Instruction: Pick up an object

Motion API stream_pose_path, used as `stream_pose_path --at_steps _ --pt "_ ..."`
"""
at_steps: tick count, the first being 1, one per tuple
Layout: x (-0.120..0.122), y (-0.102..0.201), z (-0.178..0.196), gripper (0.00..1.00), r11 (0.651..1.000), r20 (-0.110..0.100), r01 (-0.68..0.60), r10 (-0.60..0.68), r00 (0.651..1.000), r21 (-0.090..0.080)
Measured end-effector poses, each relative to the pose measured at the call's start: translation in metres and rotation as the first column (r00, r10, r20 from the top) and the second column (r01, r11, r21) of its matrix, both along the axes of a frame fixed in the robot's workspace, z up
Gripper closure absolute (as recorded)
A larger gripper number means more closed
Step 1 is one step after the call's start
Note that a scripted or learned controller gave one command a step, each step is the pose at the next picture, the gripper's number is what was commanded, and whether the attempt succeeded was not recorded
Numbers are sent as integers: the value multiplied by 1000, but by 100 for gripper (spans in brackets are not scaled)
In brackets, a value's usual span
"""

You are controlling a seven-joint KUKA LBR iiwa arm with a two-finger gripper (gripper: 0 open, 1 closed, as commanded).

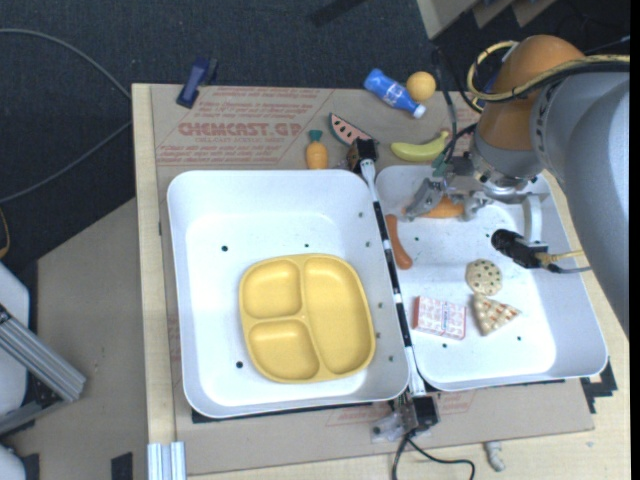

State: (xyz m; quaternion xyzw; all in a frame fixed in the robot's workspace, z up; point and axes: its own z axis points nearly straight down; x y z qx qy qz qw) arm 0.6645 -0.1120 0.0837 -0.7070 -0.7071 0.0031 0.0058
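Nearest, at lower centre, the left bin [190,268] holds a yellow divided plate [303,316]. In the right bin [570,353], lower right, lie a pink wafer [441,317], a pizza slice [495,315] and a cookie [484,276], with a red sausage [399,244] against the divider. Farther back, at upper right, the pincer [440,200] reaches down over an orange piece [444,208] at the bin's far end; whether its tips are spread or pressed together, I cannot tell. Beyond, on the table [250,118], sit a banana [420,148], a blue bottle [391,92], a watermelon slice [346,128] and a small orange fruit [317,153]. Judged from this, nothing is lifted yet: the grasp and raise remain.
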Motion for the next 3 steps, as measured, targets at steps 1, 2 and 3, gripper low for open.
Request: stream_pose_path --at_steps 1,2,3 --pt "0 6 0 0 1000 1 2 -2 1000 -5" --pt "0 13 0 0 1000 0 2 -2 1000 -5" --pt "-4 10 8 100 1000 -17 3 -3 1000 -8"
